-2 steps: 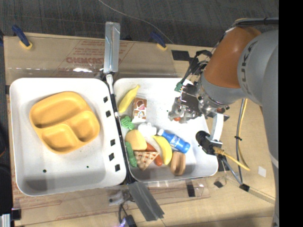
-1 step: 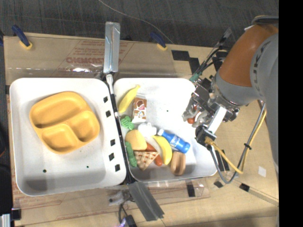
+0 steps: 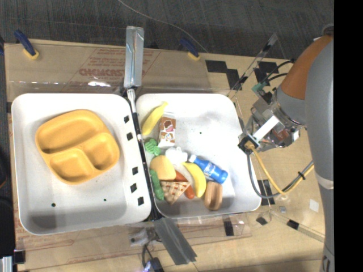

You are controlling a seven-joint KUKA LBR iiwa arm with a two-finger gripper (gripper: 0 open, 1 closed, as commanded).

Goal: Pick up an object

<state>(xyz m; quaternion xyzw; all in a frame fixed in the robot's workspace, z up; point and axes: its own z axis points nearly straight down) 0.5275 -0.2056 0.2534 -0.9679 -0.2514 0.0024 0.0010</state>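
Note:
The right bin (image 3: 227, 112) holds a heap of toy food along its left and front sides. A banana (image 3: 153, 118) lies at the top left, with a small brown-and-white carton (image 3: 167, 131) beside it. Lower down are a green piece (image 3: 151, 148), a bread roll (image 3: 162, 166), a blue bottle (image 3: 210, 170), a second banana (image 3: 196, 178), a waffle (image 3: 173, 190) and a hot dog (image 3: 213, 195). My gripper (image 3: 271, 130) hangs just outside this bin's right rim, apart from all the toys, with nothing seen in it.
The left bin (image 3: 34, 208) carries a yellow divided plate (image 3: 76, 145). A metal divider post (image 3: 134, 55) stands between the bins at the back. Blue clamps (image 3: 25, 43) hold the cardboard base. Bare white floor lies in the right bin's upper right part.

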